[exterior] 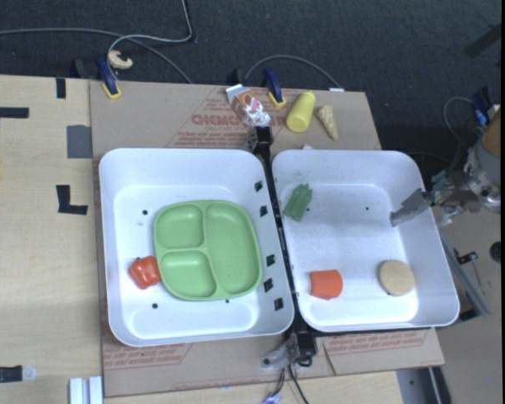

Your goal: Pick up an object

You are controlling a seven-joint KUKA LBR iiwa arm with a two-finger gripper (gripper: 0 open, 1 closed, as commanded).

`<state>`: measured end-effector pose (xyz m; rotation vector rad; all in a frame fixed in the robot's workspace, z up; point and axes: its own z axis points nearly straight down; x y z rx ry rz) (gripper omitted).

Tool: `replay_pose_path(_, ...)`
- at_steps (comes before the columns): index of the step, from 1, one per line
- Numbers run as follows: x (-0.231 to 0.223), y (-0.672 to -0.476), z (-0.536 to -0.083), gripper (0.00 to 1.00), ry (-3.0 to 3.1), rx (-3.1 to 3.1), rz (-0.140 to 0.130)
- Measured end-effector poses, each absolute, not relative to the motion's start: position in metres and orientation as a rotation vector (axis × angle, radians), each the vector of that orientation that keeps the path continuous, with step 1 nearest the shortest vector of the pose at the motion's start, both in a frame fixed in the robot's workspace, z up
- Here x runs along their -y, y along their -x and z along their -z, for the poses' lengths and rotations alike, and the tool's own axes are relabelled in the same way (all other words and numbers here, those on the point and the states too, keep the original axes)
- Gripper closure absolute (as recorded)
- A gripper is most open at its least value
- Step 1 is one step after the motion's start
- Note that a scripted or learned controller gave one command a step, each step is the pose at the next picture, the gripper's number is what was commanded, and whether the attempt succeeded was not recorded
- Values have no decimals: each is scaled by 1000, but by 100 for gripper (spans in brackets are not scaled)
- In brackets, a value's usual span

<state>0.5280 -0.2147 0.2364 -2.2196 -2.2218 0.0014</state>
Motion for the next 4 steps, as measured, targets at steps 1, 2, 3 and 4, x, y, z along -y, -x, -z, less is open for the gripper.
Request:
replay_pose_path(1,147,-516,-192,0,2218,2222,-1)
replay_pose_path(2,99,-495,-145,0,2218,2221,-2)
replay_pose_path(3,214,-546,-88,0,2228,2226,0)
replay_pose_path(4,146,-565,-181,0,2220,2225,1)
